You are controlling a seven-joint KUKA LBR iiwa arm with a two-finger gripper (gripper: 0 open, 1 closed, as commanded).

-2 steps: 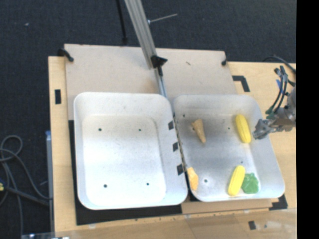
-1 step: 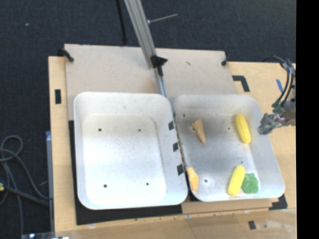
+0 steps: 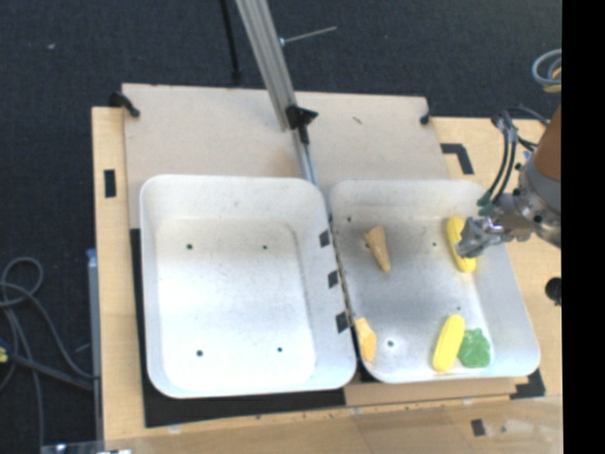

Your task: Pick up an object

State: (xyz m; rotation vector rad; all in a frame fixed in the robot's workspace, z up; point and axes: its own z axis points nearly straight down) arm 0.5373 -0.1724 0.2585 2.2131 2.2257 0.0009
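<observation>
In the right bin (image 3: 416,296) lie a tan wedge (image 3: 378,248) near the middle, an orange piece (image 3: 365,339) at the front left corner, a yellow oblong (image 3: 448,342) with a green lump (image 3: 475,348) beside it at the front right, and a yellow piece (image 3: 459,242) near the right wall. My gripper (image 3: 473,237) hangs right over that yellow piece at the bin's right side, partly hiding it. I cannot tell whether anything sits between the fingers.
The left bin (image 3: 236,287) stands beside the right one. A slanted aluminium post (image 3: 269,50) rises from the bench behind the bins. Cables (image 3: 28,301) lie on the floor at the left.
</observation>
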